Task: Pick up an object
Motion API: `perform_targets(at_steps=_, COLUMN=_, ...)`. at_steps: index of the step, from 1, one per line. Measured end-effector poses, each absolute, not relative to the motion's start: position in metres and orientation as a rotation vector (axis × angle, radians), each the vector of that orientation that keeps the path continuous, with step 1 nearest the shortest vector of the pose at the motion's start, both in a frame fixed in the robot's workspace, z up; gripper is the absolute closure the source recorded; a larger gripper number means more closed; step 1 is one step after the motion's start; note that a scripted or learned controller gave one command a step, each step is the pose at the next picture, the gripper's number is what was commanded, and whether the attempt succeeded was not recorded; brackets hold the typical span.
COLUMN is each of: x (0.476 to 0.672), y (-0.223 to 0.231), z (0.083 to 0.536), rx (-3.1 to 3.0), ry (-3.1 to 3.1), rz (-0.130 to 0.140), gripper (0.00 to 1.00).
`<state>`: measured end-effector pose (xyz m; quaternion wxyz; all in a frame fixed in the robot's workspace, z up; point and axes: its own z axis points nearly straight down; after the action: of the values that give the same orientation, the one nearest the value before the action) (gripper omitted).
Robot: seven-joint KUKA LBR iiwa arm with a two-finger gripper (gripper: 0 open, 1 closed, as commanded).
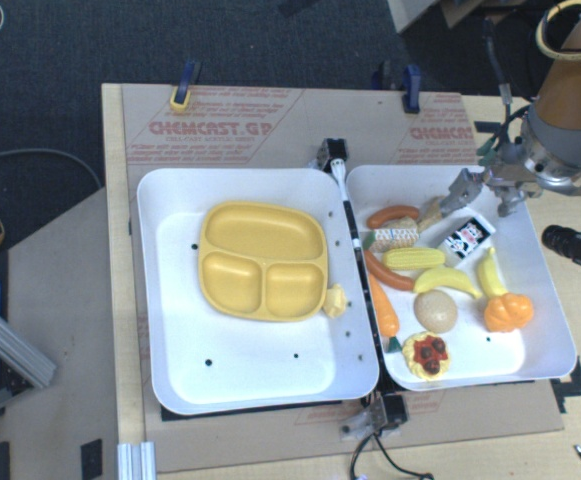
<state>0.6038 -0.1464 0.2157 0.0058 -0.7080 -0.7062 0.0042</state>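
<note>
While gripper (475, 196) hangs by right bin's (550, 343) rim, grip unclear, left bin (170, 298) roomy

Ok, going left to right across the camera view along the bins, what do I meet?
Left bin → yellow divided plate → small yellow piece → carrot → round beige item → orange pepper; the gripper hangs above the right bin.

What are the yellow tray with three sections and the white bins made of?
The yellow divided tray looks like moulded plastic with a smooth, matte finish: one even colour, rounded raised ridges between its sections. The two shallow white bins also seem plastic, slightly glossy, with soft rounded corners and thin rims, though thin coated metal can't be ruled out.
</note>
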Motion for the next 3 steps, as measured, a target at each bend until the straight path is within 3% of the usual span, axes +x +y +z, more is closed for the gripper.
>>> perform_targets(at_steps=1, x=0.606, y=-0.146, z=0.224, rx=-2.221, ry=-2.221, rz=0.000, gripper=0.00)
perform_targets(at_steps=3, x=0.612, y=-0.138, z=0.127, rx=-2.221, ry=-2.220, rz=0.001, gripper=0.00)
